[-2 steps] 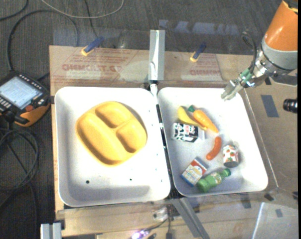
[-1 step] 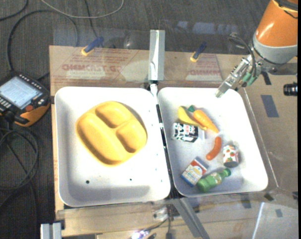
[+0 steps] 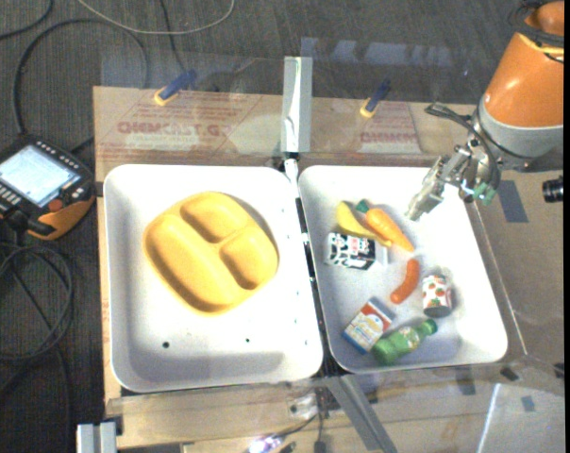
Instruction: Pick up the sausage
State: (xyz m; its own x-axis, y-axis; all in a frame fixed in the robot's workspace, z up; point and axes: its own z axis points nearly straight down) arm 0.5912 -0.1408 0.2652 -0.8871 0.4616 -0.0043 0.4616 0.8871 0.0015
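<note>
Green plastic bottle (image 3: 405,341) lies lowest in the right white bin (image 3: 483,291). Slim orange-red sausage (image 3: 405,280) lies just above it (lower right of frame), untouched. Two-finger gripper (image 3: 425,201) hovers upper right, fingers narrowly parted, holding nothing.

Red-orange sausage (image 3: 405,280), yellow plate (image 3: 210,250) (divided), green bottle (image 3: 404,342), white bins (image 3: 125,347).

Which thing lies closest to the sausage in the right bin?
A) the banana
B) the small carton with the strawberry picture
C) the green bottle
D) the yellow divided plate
B: the sausage lies slantwise in the right bin, and the small carton with the strawberry picture stands right beside its lower end, nearer than any other item.
</note>
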